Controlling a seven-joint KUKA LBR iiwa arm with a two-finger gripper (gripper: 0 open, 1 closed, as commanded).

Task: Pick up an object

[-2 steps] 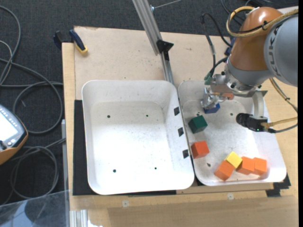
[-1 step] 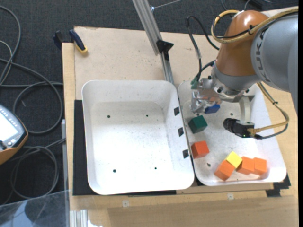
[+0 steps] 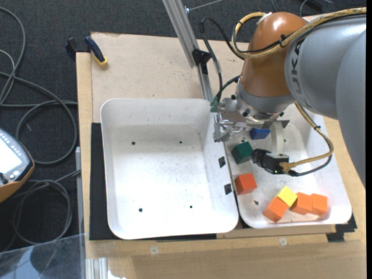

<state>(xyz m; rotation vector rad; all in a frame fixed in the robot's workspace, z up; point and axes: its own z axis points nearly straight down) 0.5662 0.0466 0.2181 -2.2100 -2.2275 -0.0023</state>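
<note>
Arm bent steeply downward, gripper (image 3: 228,133) seemingly low, partly hidden.

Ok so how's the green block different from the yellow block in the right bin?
The green block is dark green; the yellow block is bright yellow. The green one lies alone on the bin floor just below the claw; the yellow one rests against orange blocks near the front rim. Both are small blocks in the right bin.

Non-task items: plywood bench board (image 3: 145,63). Blue-and-yellow plastic clamp (image 3: 95,49) at its 10 o'clock corner. Slanted aluminium pole (image 3: 180,25) at 12. Black cables (image 3: 29,106) on dark carpet, 9 o'clock. Grey handheld pendant w/ orange edge (image 3: 11,161) further left.
</note>
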